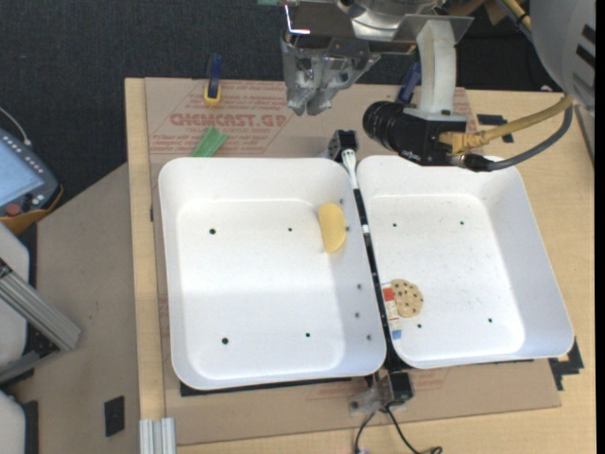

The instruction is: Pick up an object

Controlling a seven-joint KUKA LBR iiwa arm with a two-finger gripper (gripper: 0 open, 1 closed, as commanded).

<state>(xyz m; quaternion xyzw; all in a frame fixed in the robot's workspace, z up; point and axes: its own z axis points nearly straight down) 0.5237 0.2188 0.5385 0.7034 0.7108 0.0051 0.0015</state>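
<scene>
A pale yellow, rounded object (332, 227) lies in the left bin (189, 253), close to its right wall. A small round brown-spotted cookie-like item (406, 299) lies in the right bin (510, 253) near its left wall. My gripper (313, 91) hangs high above the back edge of the left bin, over the cardboard, with nothing visible between its grey fingers. It is well apart from both objects.
A brown cardboard sheet (236, 112) lies under the bins. On it sit a green strip (209, 142) and a blue-yellow clamp (214, 81) at the back left. A black camera unit with hoses (416, 132) sits behind the right bin.
</scene>
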